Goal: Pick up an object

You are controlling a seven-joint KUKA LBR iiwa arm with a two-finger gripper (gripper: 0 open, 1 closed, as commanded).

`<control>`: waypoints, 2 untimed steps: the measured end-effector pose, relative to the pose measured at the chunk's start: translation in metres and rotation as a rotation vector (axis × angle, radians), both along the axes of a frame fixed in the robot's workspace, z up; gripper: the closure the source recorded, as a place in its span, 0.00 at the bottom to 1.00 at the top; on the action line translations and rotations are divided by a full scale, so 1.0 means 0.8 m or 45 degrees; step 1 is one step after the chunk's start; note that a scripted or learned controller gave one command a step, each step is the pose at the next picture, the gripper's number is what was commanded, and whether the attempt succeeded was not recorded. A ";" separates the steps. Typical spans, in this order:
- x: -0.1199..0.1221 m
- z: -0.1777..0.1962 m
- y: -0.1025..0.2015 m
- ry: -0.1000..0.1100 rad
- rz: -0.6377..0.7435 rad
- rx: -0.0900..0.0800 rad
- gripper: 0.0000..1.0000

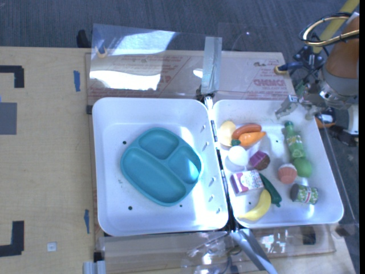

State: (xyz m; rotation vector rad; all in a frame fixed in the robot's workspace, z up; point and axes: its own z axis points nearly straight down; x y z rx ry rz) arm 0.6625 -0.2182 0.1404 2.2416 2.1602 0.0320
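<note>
The job has not really begun. The gripper (299,104) hangs over the far right corner of the right bin (333,210), and I cannot tell if it is wide or narrow, or if it has anything.

All the toy food lies in that bin: a green bottle (294,141), a carrot (251,137), a banana (258,206), a white egg (238,154), a small carton (246,182) and a little can (305,194). The bottle lies nearest the gripper.

The left bin (108,207) has a blue plate (161,165) in it.

I think picking a toy, grabbing it and lifting it are all left to do.
</note>
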 end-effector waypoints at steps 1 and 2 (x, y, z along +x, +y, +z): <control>-0.001 0.000 0.000 -0.002 0.008 -0.001 0.00; 0.020 -0.005 0.018 -0.014 -0.210 -0.012 0.00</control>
